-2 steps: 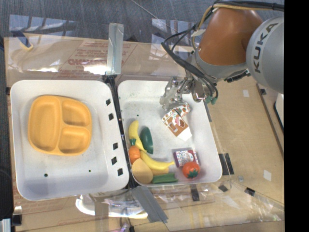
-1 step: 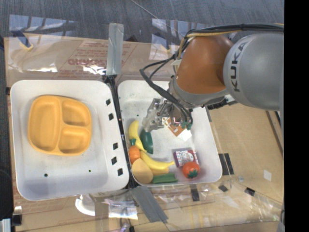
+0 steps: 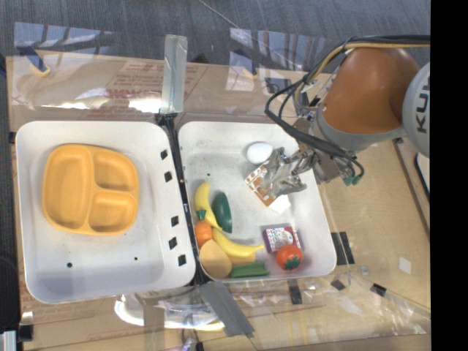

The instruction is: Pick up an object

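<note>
My gripper (image 3: 284, 175) hangs low in the upper right part of the right bin (image 3: 318, 210), reaching in from the right. Directly at its tip lies a small white and orange packet (image 3: 265, 189), partly covered by the gripper. I cannot tell whether the packet is touched or held. A white egg (image 3: 258, 152) rests just up and left of the gripper. Lower in the same bin lie a yellow banana (image 3: 232, 246), a dark green vegetable (image 3: 221, 212), a red tomato (image 3: 289, 257) and a small red packet (image 3: 281, 235).
The left bin (image 3: 29, 218) holds a yellow divided plate (image 3: 91, 189). An orange fruit (image 3: 203, 234), a tan pear-like fruit (image 3: 214, 260) and a green piece (image 3: 249, 270) crowd the right bin's lower left corner. Black cables (image 3: 292, 101) loop off the wrist above the bin's back edge.
</note>
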You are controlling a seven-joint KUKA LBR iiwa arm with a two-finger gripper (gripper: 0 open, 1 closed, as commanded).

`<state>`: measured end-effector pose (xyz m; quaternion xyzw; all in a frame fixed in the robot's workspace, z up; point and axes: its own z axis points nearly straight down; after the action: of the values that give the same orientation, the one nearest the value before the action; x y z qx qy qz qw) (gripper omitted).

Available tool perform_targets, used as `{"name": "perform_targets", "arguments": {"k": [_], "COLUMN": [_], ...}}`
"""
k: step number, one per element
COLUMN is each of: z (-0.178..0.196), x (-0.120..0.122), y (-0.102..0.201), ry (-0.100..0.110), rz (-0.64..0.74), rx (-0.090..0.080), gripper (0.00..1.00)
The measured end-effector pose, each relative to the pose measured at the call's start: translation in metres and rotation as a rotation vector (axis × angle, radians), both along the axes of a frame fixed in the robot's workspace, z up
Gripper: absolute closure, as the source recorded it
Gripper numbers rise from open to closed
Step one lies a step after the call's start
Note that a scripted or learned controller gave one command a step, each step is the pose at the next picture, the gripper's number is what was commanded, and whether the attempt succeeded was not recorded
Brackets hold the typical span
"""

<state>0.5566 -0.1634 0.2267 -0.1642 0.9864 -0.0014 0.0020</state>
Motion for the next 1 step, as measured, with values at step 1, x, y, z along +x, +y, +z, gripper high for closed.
{"name": "perform_targets", "arguments": {"k": [1], "z": [-0.0388], "x": [0.0333], "y": [0.0714], "ry": [0.006], "rz": [-0.126], "rx": [0.003], "gripper": [1.00]}}
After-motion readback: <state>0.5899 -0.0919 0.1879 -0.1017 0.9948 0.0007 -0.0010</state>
